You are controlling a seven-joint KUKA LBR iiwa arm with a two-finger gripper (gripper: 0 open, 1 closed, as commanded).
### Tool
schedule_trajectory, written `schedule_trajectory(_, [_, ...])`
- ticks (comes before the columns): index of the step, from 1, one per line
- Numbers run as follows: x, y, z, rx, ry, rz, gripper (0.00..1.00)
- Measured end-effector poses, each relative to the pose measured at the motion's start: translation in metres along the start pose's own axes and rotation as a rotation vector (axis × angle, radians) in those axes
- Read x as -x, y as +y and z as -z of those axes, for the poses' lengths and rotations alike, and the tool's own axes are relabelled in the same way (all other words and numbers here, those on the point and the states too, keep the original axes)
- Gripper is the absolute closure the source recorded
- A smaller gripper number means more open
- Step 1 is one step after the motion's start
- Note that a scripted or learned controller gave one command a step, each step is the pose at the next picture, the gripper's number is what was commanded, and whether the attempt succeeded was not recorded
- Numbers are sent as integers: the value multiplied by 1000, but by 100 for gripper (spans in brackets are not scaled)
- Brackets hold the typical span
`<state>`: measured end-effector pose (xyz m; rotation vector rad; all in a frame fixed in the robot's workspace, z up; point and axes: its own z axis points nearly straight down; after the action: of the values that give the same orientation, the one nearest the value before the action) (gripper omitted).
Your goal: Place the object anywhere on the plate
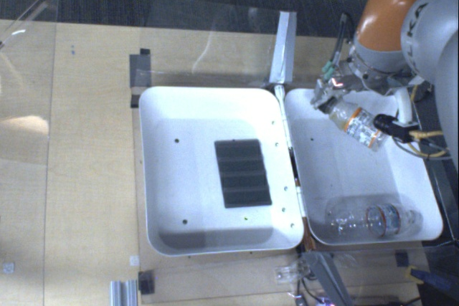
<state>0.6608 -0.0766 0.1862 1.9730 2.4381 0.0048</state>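
1. my gripper (pixel 331 93) hung over the far corner of the right bin (pixel 423 183), clamped on a small clear bottle (pixel 355 121).
2. the bottle was tilted, lifted above the bin floor.
3. the dark plate (pixel 243 173) lay in the left bin (pixel 165 154).
4. another clear bottle (pixel 369 217) rested on its side at the right bin's near edge.

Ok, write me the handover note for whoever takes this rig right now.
Pincer: over the far corner of the right bin, with a small clear bottle with an orange label slanting down from it; whether it truly grips the bottle cannot be told.
Plate: the dark ribbed plate lies flat in the middle of the left bin, nothing on it.
Also: a second clear bottle lies on its side at the right bin's near edge.
Done: possibly a pick.
Left: carry the bottle across, set it on the plate.
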Motion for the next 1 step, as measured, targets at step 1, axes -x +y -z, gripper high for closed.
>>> schedule_trajectory(1, [-50,-15,44,0,2,116,100])
